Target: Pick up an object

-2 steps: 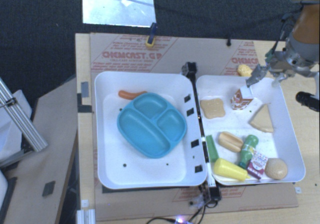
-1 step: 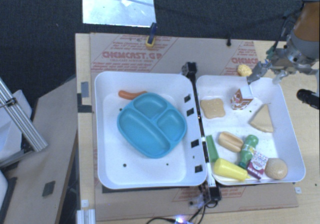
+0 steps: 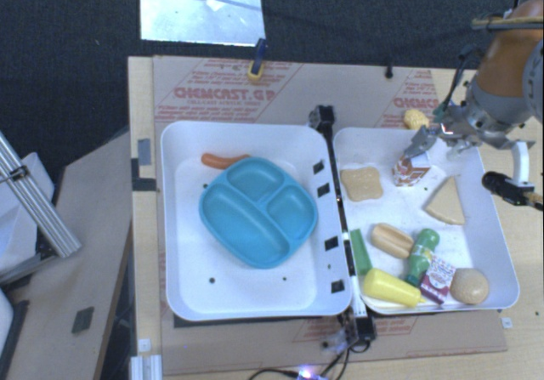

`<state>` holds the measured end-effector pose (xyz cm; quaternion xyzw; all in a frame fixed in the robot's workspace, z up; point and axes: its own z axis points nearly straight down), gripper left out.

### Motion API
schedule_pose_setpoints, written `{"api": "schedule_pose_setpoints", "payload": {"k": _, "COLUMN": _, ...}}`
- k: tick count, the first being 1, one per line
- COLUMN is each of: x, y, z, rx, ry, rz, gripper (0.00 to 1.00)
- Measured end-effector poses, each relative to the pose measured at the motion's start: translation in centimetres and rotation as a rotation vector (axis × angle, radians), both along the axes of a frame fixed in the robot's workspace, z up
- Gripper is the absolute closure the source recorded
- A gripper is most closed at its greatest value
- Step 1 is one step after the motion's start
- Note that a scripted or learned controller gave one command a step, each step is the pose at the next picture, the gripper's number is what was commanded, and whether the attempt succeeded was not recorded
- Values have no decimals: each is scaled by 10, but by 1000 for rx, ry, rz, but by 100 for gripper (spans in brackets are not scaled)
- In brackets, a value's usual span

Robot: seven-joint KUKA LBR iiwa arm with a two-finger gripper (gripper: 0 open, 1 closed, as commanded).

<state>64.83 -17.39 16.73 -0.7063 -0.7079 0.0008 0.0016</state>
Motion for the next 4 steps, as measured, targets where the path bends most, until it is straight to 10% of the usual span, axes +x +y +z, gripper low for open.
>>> {"api": "schedule_pose_setpoints", "payload": {"k": 2, "x": -2, "y": 10, "z": -84, "rx": -1, "ry": -2, "rz": 4, "gripper": 0}}
{"api": "schedule_pose_setpoints", "payload": {"k": 3, "x": 0, "y": 10, "z": -71, "rx": -2, "ry": -9, "rz": 5, "gripper": 100}}
{"api": "schedule_pose_setpoints", "payload": {"k": 4, "x": 11, "y": 11, "z": -22, "rx": -2, "ry": -11, "rz": 4, "gripper": 100}}
